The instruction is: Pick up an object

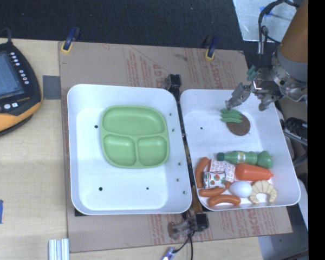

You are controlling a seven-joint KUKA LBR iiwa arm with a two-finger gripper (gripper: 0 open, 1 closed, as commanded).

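Note:
My gripper hangs over the far part of the right bin, open, with nothing between its fingers. Just below its left finger lies a green pea pod, resting against a brown round cookie. At the bin's near end is a cluster: a green bottle, an orange carrot, a small printed box, a white egg, a croissant and three sausages.
The left bin holds a green divided plate. A teach pendant lies on the bench at the far left. Clamps pin the cardboard sheet under the bins.

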